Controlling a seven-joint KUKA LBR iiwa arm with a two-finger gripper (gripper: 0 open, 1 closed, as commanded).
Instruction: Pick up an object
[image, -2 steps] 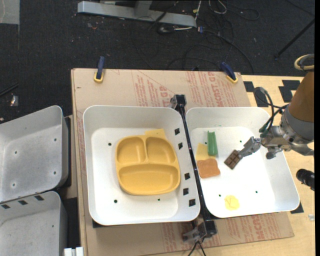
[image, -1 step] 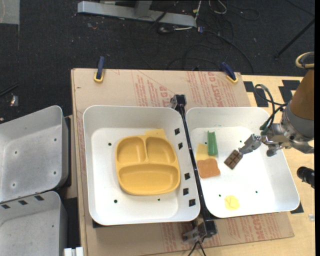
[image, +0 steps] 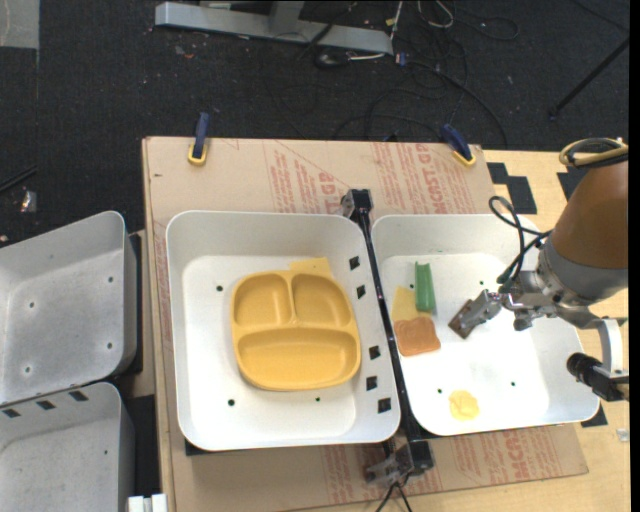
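Note:
The right bin (image: 520, 405) holds a green stick (image: 425, 285), a pale yellow block (image: 403, 302) beside it, an orange-brown square piece (image: 418, 336) and a small yellow lump (image: 463, 404) near the front. My gripper (image: 472, 317) hangs low over the middle of this bin, just right of the orange-brown piece and apart from it. Nothing shows in its grasp. In the left bin (image: 200, 400) lies a yellow divided tray (image: 296, 330), with a flat yellow piece (image: 312, 266) sticking out behind it.
The grey arm with its orange band (image: 598, 215) comes in over the right bin's right rim. A black divider (image: 378, 310) runs between the bins. Two white lids (image: 60, 300) lie to the left of the bench.

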